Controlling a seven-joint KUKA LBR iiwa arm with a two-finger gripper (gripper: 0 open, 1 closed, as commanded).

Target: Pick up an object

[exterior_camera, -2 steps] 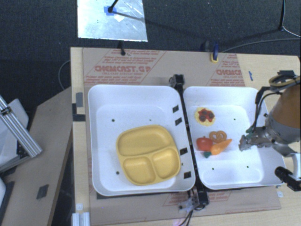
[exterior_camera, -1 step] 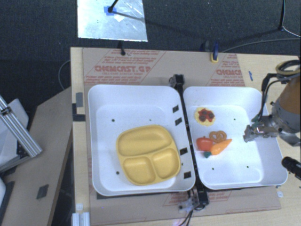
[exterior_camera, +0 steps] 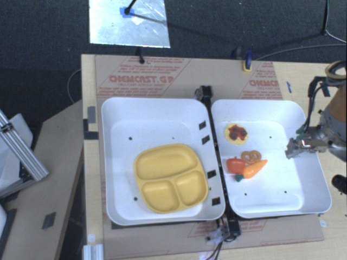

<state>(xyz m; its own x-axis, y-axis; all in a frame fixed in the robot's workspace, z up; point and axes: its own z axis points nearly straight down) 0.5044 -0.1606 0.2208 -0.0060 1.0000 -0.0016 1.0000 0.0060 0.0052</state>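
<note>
— Where's your target?

— The toy carrot lies centre-right in the frame, touching the pretzel. My pincer hangs nearer the right bin wall; open or together, I cannot tell.

— Risk?

— Crowded neighbours: I might nudge it away.

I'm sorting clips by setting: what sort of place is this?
Probably a robotics lab bench, not a kitchen: two white bins on a board, toy food and a yellow tray inside, and cables across dark carpet.
</note>
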